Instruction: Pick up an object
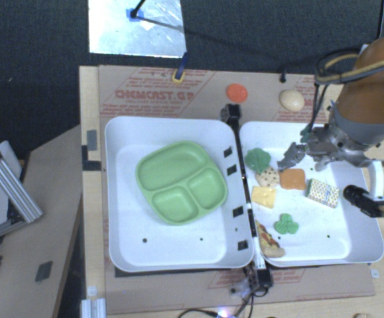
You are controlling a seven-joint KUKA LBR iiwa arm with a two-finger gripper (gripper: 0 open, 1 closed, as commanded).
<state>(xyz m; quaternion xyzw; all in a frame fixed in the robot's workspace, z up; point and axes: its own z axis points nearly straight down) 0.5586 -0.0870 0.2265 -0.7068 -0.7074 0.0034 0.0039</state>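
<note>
Claw (291, 156) hangs low over upper part of right bin (361, 247), just above orange block (293, 179); can't tell whether it's open or closed from this angle, nothing visibly in it.

Candidate objects cluster centre-right of frame: green broccoli piece (257, 158), round cracker (267, 176), yellow cheese wedge (264, 196), patterned block (323, 192), green clover shape (286, 224), pizza slice (269, 240) by the divider. Left bin (122, 244) holds green divided plate (180, 181).

Risk, my read: items sit packed, cracker touching orange block, so a descent could land on two at once or nudge one aside. Flat pieces likely slip.

Writing: counter board (155, 93) reads roughly "CHEMCAST GP" in red, blurred. Orange disc (237, 93) and beige egg shape (292, 99) lie on board above bins.
</note>
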